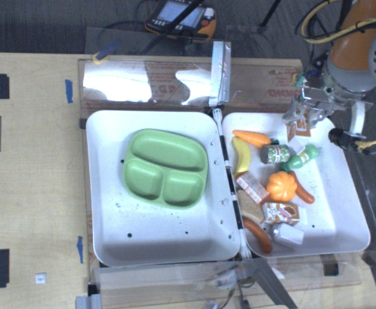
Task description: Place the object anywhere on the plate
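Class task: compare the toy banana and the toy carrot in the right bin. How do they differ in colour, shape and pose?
Colour: the banana is yellow, while the carrot is orange.
Shape: the banana curves, whereas the carrot is straight and tapers.
Pose: the banana runs roughly top to bottom in the view beside the bin's left wall; the carrot lies nearly crosswise above it.
Shared: both lie flat in the right bin.

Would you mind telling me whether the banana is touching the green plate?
Apart. In the camera view the banana lies in the right bin, the green plate in the left bin, with both bins' rims between them.
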